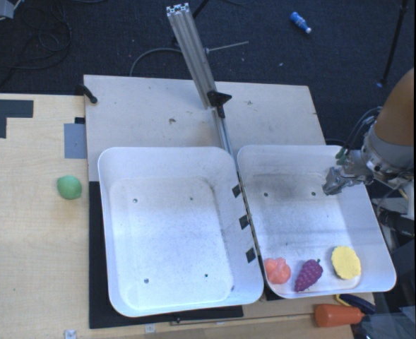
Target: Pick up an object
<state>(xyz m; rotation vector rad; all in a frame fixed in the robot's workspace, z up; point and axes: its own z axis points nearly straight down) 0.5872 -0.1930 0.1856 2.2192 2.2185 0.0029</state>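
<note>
Nothing lifted yet. Pincer [333,183] low over right bin [292,162], upper right part; open or closed, impossible to tell. Orange piece [277,270], purple grapes [308,275], yellow piece [346,262] lying along near wall, well apart. Approach and grasp all left.

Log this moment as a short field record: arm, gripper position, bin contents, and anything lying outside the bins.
arm: reaches in from the right
gripper: over the right bin, near its far right side, nothing seen between its fingers
right bin contents: orange toy, purple grapes, yellow piece, all along the near edge
left bin: bare white floor in view
outside bins: green ball on the wooden bench at left; orange object beside the right bin's near edge
</note>
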